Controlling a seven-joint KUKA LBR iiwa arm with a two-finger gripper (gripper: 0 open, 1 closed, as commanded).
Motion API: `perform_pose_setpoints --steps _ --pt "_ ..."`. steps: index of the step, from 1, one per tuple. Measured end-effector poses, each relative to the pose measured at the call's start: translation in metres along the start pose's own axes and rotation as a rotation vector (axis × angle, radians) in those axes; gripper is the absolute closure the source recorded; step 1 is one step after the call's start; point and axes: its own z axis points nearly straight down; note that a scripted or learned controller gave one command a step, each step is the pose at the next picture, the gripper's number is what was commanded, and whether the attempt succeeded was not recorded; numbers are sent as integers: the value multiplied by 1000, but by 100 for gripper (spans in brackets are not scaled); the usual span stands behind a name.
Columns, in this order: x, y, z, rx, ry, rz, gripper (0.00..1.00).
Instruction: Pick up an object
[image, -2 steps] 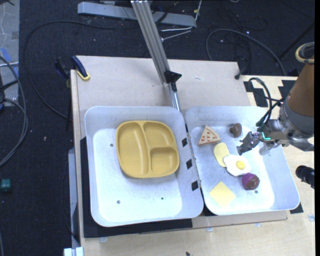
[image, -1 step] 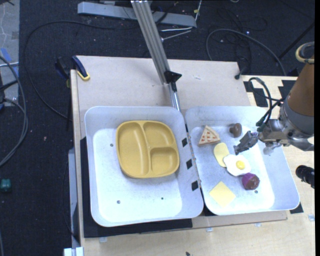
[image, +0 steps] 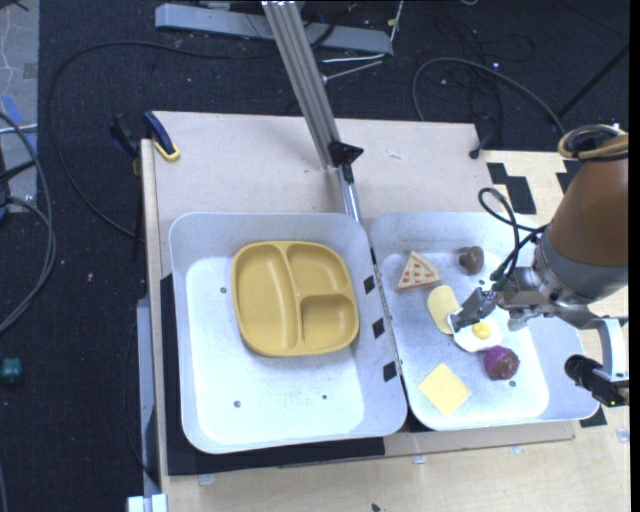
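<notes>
The right bin (image: 560, 400) holds several toy foods: a pizza slice (image: 417, 271), a brown lump (image: 471, 260), a pale yellow oval piece (image: 440, 303), a fried egg (image: 478, 336), a purple onion-like ball (image: 501, 362) and a yellow cheese square (image: 444, 388). My gripper (image: 472, 312) hangs low over the middle of this bin, between the yellow oval piece and the fried egg, partly covering both. Nothing is visibly held in it.
The left bin (image: 210, 400) carries a yellow divided plate (image: 296, 298). A slanted metal pole (image: 315, 95) rises from the bins' back junction. The grey arm (image: 590, 235) comes in from the right, with cables looping near its wrist.
</notes>
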Motion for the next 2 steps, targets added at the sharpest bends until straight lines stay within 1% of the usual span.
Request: perform_pose_setpoints --steps 1,2 --pt "-1 0 64 -1 0 0 0" --pt "-1 -1 118 -1 0 -1 0"
